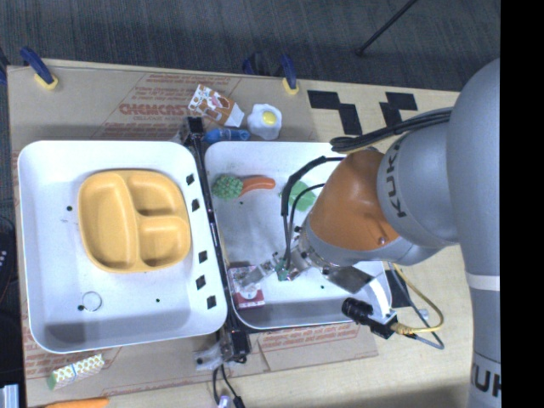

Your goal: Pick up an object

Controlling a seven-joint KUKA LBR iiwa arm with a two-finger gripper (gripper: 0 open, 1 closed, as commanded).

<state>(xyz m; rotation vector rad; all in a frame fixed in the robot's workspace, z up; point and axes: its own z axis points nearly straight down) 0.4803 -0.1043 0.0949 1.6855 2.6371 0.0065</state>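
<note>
In the right bin (255, 155) a toy carrot (242, 184) with a green top lies near the far left corner. A green object (303, 198) peeks out from under the arm's orange band. A small red and white packet (246, 282) lies by the near left wall. My gripper (284, 267) is low over the bin floor, just right of that packet and close to it. The arm's bulk hides the right half of this bin.
The left bin (42, 228) holds a yellow divided tray (134, 219). Behind the bins sit a small carton (209, 102), a blue item (226, 134) and a white and yellow piece (265, 120). A wrapped packet (76, 370) lies on the bench at front left.
</note>
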